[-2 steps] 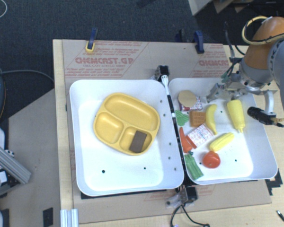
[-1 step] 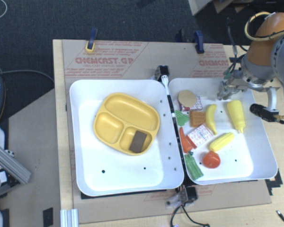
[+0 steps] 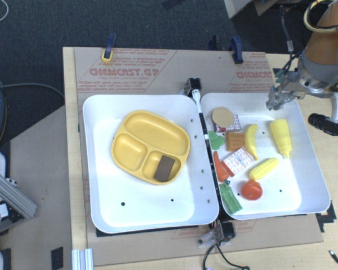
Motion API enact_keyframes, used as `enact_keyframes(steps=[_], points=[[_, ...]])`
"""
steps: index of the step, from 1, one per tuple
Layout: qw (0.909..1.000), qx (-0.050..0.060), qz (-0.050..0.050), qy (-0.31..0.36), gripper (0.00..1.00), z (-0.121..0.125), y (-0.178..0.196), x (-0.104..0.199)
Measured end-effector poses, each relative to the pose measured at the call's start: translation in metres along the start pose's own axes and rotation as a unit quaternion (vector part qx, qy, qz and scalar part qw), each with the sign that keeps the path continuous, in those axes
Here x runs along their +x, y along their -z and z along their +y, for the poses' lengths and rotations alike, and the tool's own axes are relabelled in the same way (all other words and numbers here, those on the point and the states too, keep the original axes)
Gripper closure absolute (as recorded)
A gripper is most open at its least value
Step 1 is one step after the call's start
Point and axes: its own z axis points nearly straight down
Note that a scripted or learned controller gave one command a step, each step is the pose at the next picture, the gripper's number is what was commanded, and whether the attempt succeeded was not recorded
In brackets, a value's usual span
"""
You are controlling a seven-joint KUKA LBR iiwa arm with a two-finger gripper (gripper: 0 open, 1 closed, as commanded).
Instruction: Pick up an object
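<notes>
Objects for picking are gathered in the right bin (image 3: 312,179), where the gripper (image 3: 277,102) is seen poised over the far right corner, just above the bin floor. Whether the tool is wide or narrow cannot be told at this angle, and nothing is seen gripped in it. The grey arm (image 3: 321,49), with its orange band, is seen entering from the right.

Nearest the tool, a yellow toy corn cob (image 3: 280,136) is laid lengthwise, just below and apart from the tip. Beside it a yellow toy banana (image 3: 251,139) is found, touching an orange-brown block (image 3: 234,140). Further back, a round tan disc (image 3: 222,116), possibly a toy cookie or bun, is set near the bin's left wall. Lower down, a white packet with red print (image 3: 237,161) is pressed against a second, smaller yellow piece (image 3: 263,167), and a red toy tomato (image 3: 251,190) is placed near the front. Along the left wall an orange toy carrot (image 3: 221,167) and green leafy pieces (image 3: 229,198) are lined up.

In the left bin (image 3: 101,167), well apart from the tool, a yellow divided plate (image 3: 141,134) is kept, with a brown block (image 3: 165,168) in one of its compartments.

The task is judged to be at an early stage: no object is lifted, and every item is seen resting on a bin floor. A target is yet to be chosen, reached, closed upon and raised; the corn cob is judged the handiest candidate.
</notes>
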Motion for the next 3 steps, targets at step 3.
enact_keyframes(steps=[3], points=[[1.0000, 0.005, 0.002, 0.000, 1.00, -0.028, 0.061, 0.036]])
